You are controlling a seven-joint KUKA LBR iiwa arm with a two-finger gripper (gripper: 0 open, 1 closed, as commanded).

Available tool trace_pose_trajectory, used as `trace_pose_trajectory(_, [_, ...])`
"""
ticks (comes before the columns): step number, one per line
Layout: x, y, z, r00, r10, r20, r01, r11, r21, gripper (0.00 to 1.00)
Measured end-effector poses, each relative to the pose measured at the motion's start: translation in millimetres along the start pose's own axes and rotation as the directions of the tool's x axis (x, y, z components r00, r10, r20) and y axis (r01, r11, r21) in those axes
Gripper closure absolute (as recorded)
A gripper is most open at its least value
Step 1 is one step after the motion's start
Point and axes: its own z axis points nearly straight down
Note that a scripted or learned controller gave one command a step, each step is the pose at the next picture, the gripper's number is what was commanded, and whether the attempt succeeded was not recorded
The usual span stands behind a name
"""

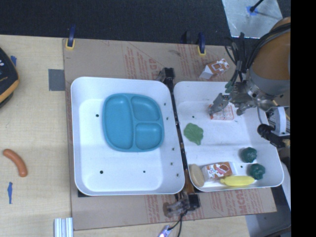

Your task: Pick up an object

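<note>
My gripper hangs at the far side of the right bin, coming in from the right. Its two grey fingers stand apart, open, straddling a small white and red packet that lies on the bin floor. Whether the fingers touch the packet is unclear. Nearer the front of the same bin lie a green leafy piece, two dark green balls, a yellow banana, an orange snack packet and a beige oval piece.
The left bin holds a blue divided plate. Another small packet lies on the cardboard behind the right bin. An orange sausage rests on the bench at the far left, and a black and yellow device sits at the left edge.
</note>
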Motion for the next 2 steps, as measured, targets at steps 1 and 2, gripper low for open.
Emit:
trace_pose_trajectory(1, [-37, 25, 72, 1.000, 0.001, 0.002, -0.001, 1.000, 0.003, 0.00])
trace_pose_trajectory(2, [-63, 71, 109, 1.000, 0.000, 0.000, 0.000, 1.000, 0.000, 0.00])
